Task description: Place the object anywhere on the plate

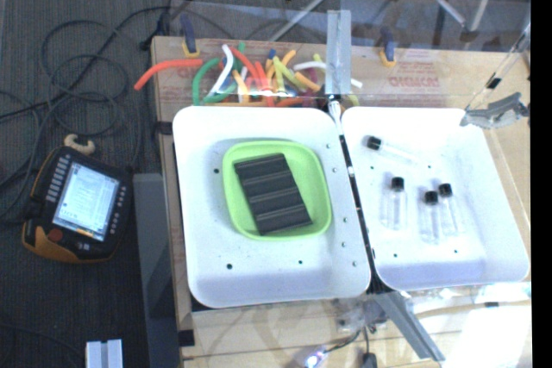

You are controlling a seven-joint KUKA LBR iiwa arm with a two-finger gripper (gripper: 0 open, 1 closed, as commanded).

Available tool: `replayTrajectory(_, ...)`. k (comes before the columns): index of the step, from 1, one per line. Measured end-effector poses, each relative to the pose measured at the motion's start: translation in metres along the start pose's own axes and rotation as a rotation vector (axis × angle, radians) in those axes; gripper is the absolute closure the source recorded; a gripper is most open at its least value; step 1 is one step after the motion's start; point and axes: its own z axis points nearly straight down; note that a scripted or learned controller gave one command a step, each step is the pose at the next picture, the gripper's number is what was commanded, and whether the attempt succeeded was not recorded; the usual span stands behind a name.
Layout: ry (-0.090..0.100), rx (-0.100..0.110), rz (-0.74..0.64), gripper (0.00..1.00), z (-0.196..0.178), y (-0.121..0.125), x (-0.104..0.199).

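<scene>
Plate, lime green, is sitting in the middle of the left bin, and a dark ribbed block is lying flat on it, well inside the rim. Four clear vials with black caps are lying scattered in the right bin, well apart from the plate. Coloured tubes are lying heaped just behind the bins
</scene>
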Motion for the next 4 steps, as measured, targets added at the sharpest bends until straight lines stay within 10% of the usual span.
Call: replayTrajectory(4, -0.001, 0.005, 0.725, 0.00, -0.042, 0.005, -0.009)
